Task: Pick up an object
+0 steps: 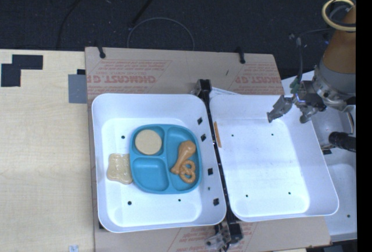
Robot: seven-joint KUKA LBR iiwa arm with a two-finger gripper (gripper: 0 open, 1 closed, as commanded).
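Your KUKA arm (340, 56) hung over the far right corner of the right-hand bin (273, 195), its gripper (290, 110) poised above bare white floor, while everything worth picking lay in the left-hand bin (110, 108). There a blue divided tray (154, 178) held a round tan biscuit (147, 141), a chicken drumstick toy (185, 155) and a pretzel (187, 172) touching the drumstick's lower end; a pale waffle-like piece (119, 168) sat on the bin floor against the tray's left edge. You faced several likely ways to fail from there. A descent where the gripper stood would probably have closed on nothing, since no object lay beneath it. A reach across to the left bin had to clear the black divider (210, 146) between the bins, and a low pass risked striking it. The tray's raised compartment walls could have blocked one finger, and the drumstick and pretzel, lying in contact, might have been nudged rather than gripped, or come up together and dropped. The flat biscuit offered little edge to pinch. The two fingers appeared spread apart, one angled toward the bin's middle and one nearer the arm, with nothing between them and nothing touched.
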